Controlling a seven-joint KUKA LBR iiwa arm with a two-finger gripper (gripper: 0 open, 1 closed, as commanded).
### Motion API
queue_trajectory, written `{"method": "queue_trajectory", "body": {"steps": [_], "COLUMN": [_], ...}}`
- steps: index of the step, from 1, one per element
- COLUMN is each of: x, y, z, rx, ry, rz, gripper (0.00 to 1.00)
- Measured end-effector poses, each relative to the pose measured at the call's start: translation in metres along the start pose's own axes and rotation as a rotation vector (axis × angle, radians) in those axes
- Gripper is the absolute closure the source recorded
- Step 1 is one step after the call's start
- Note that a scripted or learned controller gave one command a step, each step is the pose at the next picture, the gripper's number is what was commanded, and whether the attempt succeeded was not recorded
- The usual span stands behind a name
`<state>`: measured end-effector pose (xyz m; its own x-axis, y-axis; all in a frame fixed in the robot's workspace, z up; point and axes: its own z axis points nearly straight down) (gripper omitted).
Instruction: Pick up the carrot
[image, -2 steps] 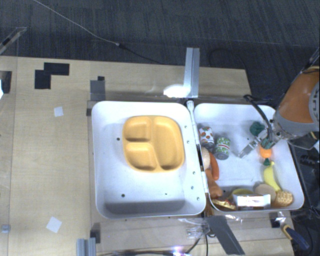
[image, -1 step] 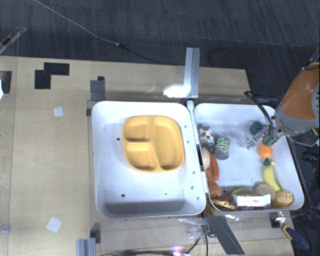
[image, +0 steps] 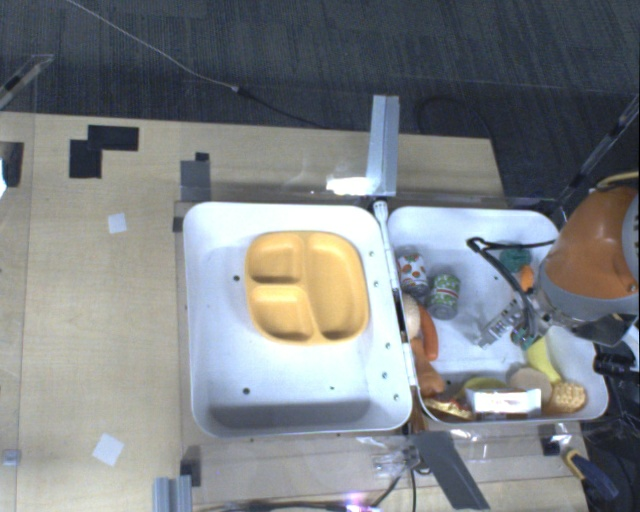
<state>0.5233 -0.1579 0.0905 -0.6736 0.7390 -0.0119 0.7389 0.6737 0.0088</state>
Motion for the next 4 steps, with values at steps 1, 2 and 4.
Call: {"method": "queue_trajectory", "body": {"steps": [1,2,4], "x": [-0.001,-0.039,-0.087], "y": [0.000,0.002,0.043], "z": [0.000,0.002,0.003], "rx": [0.000,-0.001,-0.004], "ry": [-0.001,0.007,0.017], "rz": [0.000,0.387,0.506], "gripper": [0.00,0.00,0.00]}}
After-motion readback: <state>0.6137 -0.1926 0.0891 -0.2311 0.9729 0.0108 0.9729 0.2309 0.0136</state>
